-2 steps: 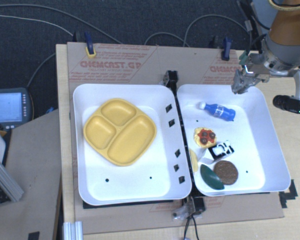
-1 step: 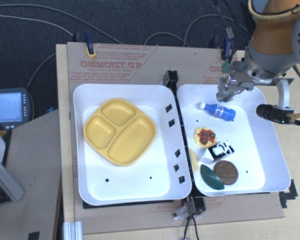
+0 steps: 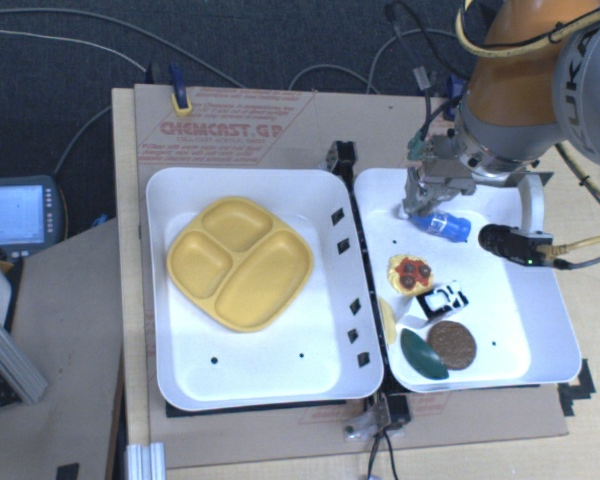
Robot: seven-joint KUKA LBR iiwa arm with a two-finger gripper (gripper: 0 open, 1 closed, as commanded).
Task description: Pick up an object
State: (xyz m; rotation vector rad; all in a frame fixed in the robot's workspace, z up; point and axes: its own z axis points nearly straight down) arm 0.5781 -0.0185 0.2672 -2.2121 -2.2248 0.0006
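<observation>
The blue object [image 3: 442, 225], a small cylinder-like piece with a pale end, is seen in the camera view lying on its side in the upper part of the right bin [image 3: 500, 363]. The gripper [image 3: 423, 205] is placed directly at its left end, low over the bin floor; whether the object is touched or enclosed cannot be told, and the state of the jaws cannot be judged from this angle.

The object is judged to be light and made of stiff plastic, so little force should be needed. Its round, smooth body may roll or slip out, therefore it is best taken across the middle, with the jaws set at a right angle to its long axis.

Lower in the same bin, well apart from it, a small pizza toy [image 3: 410, 273], a black-and-white piece [image 3: 443, 300], a brown disc [image 3: 452, 344] and a dark green piece [image 3: 421, 354] are gathered. In the left bin [image 3: 170, 358] a yellow divided plate [image 3: 240, 262] is lying.
</observation>
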